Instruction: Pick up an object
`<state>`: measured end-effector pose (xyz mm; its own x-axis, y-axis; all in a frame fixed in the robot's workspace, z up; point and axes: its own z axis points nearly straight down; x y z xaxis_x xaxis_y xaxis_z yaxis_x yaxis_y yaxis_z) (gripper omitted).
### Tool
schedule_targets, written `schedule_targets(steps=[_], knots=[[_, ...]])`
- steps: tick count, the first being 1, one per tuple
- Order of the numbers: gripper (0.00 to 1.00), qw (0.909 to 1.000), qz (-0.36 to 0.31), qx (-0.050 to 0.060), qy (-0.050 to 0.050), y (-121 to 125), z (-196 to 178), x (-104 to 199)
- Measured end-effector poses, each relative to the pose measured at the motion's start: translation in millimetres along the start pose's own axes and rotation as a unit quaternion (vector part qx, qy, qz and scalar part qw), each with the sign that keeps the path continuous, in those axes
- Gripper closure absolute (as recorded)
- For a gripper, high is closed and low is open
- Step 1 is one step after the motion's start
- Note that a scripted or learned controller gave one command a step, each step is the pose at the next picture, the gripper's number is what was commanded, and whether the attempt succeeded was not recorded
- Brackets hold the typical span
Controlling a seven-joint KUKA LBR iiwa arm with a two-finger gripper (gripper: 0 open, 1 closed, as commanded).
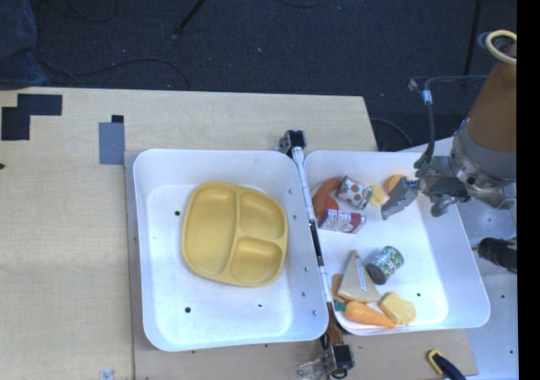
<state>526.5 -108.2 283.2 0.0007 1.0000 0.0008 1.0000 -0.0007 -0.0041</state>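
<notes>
My gripper [415, 194] hangs over the right bin [472, 302], near its upper middle, fingers spread apart with nothing between them. The nearest pickings are the small packet [354, 193] and the red pouch [339, 219] just to my left, with a yellow piece [394, 182] close by. I should settle on one item, centre my fingers astride it, drop straight down, and avoid nudging its neighbours before closing.

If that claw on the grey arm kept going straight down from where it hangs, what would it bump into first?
Probably the bare white floor of the right bin. The gripper hangs near the bin's upper part, beside a small yellow piece. Depth is hard to judge from this slanted view, so it might clip that piece instead.
</notes>
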Motion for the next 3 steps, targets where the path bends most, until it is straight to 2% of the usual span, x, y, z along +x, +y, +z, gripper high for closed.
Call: schedule_targets(steps=[1, 2, 3], knots=[[0.00, 1.0000, 0.000, -0.002, 0.000, 4.1, 193.9, 0.5], [0.00, 1.0000, 0.000, -0.002, 0.000, 75.6, 194.7, -29.1], [0.00, 1.0000, 0.000, -0.001, 0.000, 24.3, 194.2, -31.5]])
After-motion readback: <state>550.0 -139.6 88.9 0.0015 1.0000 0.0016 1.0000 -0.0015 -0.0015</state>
